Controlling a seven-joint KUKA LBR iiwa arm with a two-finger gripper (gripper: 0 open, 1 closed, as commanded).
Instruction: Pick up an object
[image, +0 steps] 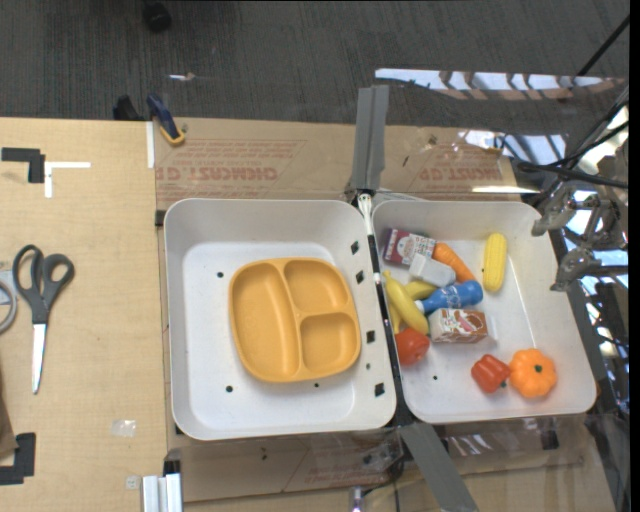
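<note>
Two white bins sit side by side on the bench. The left bin (190, 330) holds a yellow divided plate (295, 320) with three compartments, lying flat near the middle.

The right bin (560, 330) holds the loose objects, mostly gathered toward its left side. A dark red packet (405, 243) lies near the top left, with a small white bottle (432, 268) just below it and a carrot (455, 262) touching the bottle's right side. An ear of corn (494, 262) lies apart, to the right of the carrot. A banana (403, 305) runs along the divider wall. A blue bottle (455, 297) lies across its right end. Below that lies a small carton (459, 325), red and white. A tomato (411, 346) rests at the banana's lower end. Toward the bin's bottom right, a red pepper (489, 373) touches an orange pumpkin (533, 373).

The gripper (575, 235) is at the right bin's upper right rim, over the edge and well apart from all the objects. Nothing is between its fingers. Whether they are spread or pressed together I cannot tell; the metal parts blur into the clutter behind.

On the bench to the far left lie scissors (40, 295). A blue clip (165, 120) sits near the cardboard's top edge.
</note>
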